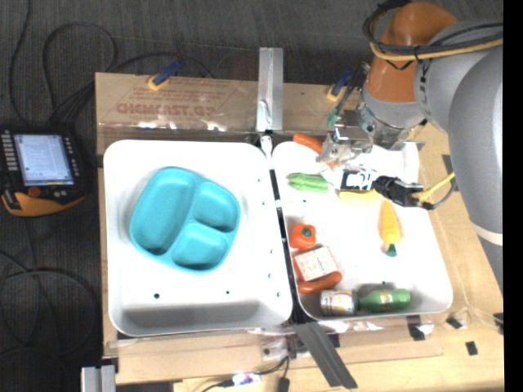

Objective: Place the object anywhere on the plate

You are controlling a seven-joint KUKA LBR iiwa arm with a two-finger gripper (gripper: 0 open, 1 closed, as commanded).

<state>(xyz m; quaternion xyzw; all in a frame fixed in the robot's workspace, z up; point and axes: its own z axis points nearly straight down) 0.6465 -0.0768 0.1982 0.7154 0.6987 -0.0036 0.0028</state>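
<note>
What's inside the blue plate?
Nothing lies in the blue plate: all three compartments show bare. The food toys sit in the right bin. What's under the plate is covered.

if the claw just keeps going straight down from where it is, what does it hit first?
Likely the yellow item lying right under the claw, near the back of the right bin. The green pea pod sits just to its left and could be clipped. Height above them is unclear from this single slanted view.

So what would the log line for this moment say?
arm: over right bin far end | gripper: low beside green pod, grip unclear | blue plate: left bin, nothing on it | step: picking
</note>
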